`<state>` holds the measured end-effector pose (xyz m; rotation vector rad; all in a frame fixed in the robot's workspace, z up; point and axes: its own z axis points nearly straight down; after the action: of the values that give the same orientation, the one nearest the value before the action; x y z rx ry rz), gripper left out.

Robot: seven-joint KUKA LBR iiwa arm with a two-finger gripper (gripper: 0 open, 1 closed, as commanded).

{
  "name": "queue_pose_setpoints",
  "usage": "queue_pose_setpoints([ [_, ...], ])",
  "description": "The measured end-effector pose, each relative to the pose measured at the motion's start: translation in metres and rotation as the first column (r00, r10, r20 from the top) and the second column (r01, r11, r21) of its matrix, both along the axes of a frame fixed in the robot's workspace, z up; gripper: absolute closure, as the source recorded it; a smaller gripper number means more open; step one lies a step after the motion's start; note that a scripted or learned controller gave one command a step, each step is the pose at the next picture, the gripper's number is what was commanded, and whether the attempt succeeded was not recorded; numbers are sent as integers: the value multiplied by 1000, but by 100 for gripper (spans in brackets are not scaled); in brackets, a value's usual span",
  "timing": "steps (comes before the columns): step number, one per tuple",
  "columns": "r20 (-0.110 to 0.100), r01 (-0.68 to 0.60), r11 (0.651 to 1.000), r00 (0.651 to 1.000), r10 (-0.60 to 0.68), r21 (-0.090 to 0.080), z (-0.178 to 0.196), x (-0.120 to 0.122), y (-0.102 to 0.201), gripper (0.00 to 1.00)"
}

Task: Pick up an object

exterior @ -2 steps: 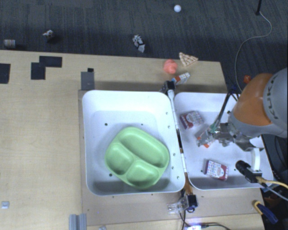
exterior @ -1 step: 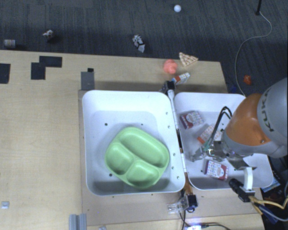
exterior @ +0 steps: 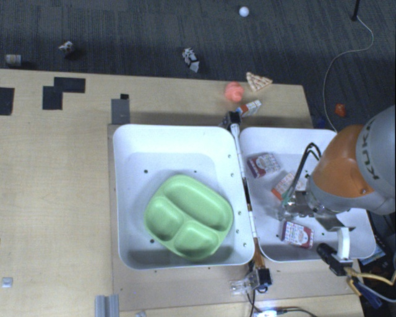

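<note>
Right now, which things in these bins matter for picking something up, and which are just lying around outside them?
For the job:
gripper, down in the right bin
red-and-white packet just below it
second packet
green divided tray in the left bin

Lying about:
pink ball
pizza-slice toy
small white ball on the carpet

Light falls even and bright from overhead, and the two white bins (exterior: 179,139) nearly blow out at centre frame. A soft shadow pools under the green tray (exterior: 189,215), lower left of it. My orange band (exterior: 340,164) glows at right without glare. The carpet (exterior: 154,31) along the top stays dim and grainy, small things there smeared soft.
</note>
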<state>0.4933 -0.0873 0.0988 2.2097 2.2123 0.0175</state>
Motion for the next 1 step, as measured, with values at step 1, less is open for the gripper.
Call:
queue_pose_setpoints([
  [1,0,0,1000,1000,0,0,0,0,0,0],
])
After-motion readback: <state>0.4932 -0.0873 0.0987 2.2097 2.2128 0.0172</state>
